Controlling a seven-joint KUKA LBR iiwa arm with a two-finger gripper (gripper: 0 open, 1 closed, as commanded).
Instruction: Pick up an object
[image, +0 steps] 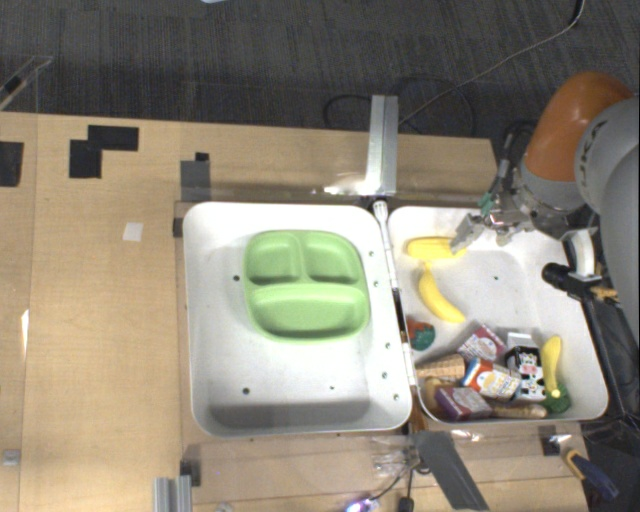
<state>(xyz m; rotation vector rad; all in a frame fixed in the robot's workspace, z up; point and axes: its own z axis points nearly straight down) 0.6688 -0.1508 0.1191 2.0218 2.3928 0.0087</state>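
Observation:
My gripper (482, 228) hangs over the back of the right bin (590, 400), open with nothing between its fingers. Just left of it lies a yellow banana (428, 247), and a second banana (440, 297) lies a little nearer the front. At the bin's front sits a pile of small things: a red and green toy fruit (422, 333), colourful snack packets (487, 347), a purple box (460, 401) and a yellow corn-like piece (550, 364).
The left bin (215, 400) holds a green divided plate (305, 282). A metal post (383, 140) rises behind the wall between the bins. The grey arm with its orange band (570, 125) comes in from the right, and black cables (575, 280) hang by the right bin's edge.

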